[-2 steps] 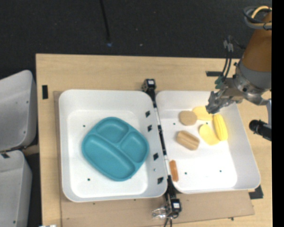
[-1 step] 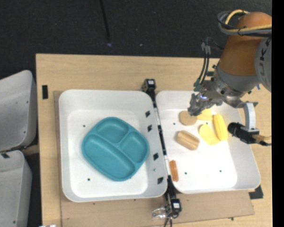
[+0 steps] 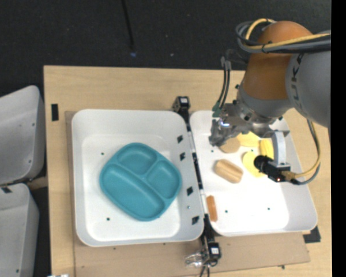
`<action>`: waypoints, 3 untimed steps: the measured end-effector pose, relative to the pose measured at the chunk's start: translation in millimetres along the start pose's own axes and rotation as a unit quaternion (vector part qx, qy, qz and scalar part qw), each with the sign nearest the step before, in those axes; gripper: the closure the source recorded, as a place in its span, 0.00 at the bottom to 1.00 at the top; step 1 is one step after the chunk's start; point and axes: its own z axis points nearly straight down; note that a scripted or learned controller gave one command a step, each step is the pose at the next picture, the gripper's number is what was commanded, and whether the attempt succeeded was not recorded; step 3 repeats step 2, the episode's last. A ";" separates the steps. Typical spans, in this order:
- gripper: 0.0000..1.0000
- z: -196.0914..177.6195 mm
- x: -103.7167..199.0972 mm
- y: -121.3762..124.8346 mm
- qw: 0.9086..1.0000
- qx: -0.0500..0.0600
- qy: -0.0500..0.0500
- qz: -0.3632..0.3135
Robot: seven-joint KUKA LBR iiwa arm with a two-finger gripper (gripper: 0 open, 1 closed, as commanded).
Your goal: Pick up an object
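The gripper (image 3: 224,133) hangs low over the right bin (image 3: 294,212), close to its back left wall; I cannot tell how it is set. Just below and to the right of it lies a tan bread roll (image 3: 228,171), its long side slanting down to the right, with bare white floor past it. The left bin (image 3: 86,212) holds a teal divided plate (image 3: 139,180).
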 end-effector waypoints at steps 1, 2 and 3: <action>1.00 -3.3 48.9 10.4 1.000 -0.001 0.000 -0.001; 1.00 12.2 101.8 8.1 1.000 0.001 0.001 -0.001; 1.00 12.2 101.8 8.1 1.000 0.001 0.001 -0.001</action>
